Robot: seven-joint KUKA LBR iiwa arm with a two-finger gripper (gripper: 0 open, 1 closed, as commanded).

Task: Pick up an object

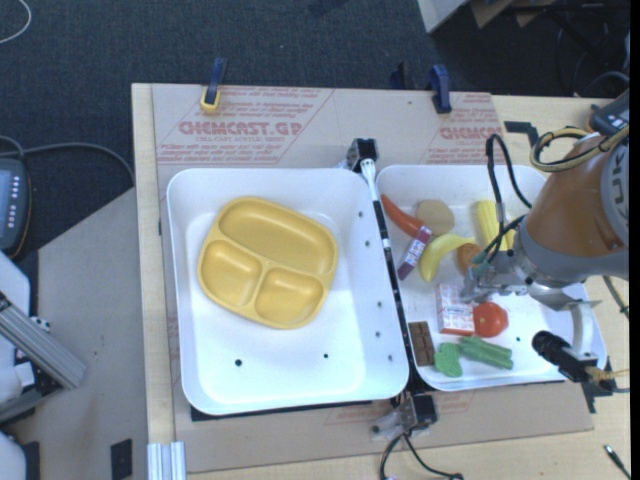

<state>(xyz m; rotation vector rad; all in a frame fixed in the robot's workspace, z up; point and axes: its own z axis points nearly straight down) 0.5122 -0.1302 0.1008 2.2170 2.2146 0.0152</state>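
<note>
Light is bright and even, falling from overhead, so the white bins (290, 388) look almost washed out and show little surface detail. Shadows are soft and short, gathering under the arm (575, 218) and beside the yellow tray (268, 263). Focus is fair but slightly soft, with the dark floor (150, 28) grainy.

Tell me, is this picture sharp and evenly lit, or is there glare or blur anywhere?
Camera view: light is even and soft; the yellow divided plate casts hardly any shadow in the left bin. The white bins look bright with no harsh glare. The small items in the right bin, like the banana, look slightly soft. The arm is mildly blurred.
</note>
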